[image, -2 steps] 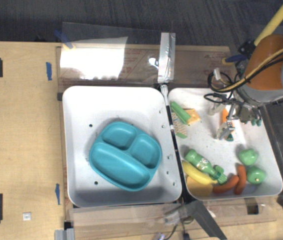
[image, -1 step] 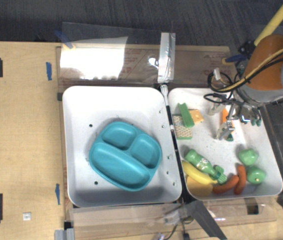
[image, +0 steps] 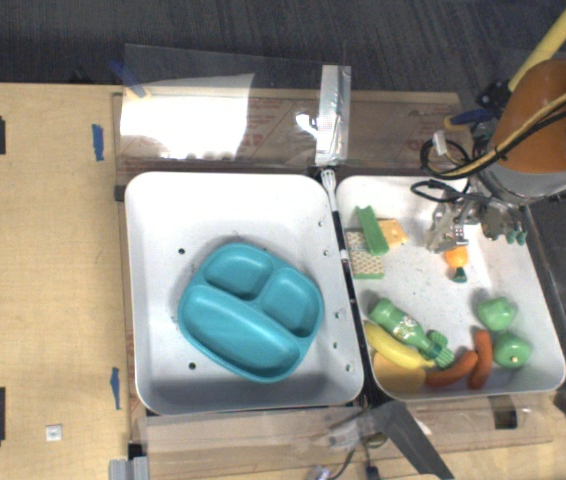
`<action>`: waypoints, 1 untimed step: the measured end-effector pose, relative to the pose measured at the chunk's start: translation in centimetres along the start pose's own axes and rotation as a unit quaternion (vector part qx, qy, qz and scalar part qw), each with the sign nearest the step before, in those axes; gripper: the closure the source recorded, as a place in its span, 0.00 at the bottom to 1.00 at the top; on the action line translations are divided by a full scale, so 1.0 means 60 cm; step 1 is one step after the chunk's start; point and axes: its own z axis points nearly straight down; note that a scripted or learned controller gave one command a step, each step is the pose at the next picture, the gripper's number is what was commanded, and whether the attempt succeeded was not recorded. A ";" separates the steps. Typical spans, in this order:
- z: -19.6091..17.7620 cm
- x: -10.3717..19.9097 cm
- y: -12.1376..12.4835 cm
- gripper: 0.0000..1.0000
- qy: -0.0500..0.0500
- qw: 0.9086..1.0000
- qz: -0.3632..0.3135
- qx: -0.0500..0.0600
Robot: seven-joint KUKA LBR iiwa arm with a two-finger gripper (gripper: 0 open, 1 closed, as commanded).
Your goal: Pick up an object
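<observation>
Just below the claw (image: 450,236), in the far part of the right bin (image: 543,298), a small orange toy (image: 457,261) sits almost touching it, whether gripped I cannot tell.

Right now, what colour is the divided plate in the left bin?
Teal blue, seen in the camera view: the divided plate.

Single fixed camera above bench, angled down; both white bins (image: 143,298) in frame, arm (image: 543,128) entering from right.
</observation>
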 end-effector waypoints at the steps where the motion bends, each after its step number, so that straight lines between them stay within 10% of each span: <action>1: 0.002 0.001 0.001 0.00 0.001 1.000 0.000 0.000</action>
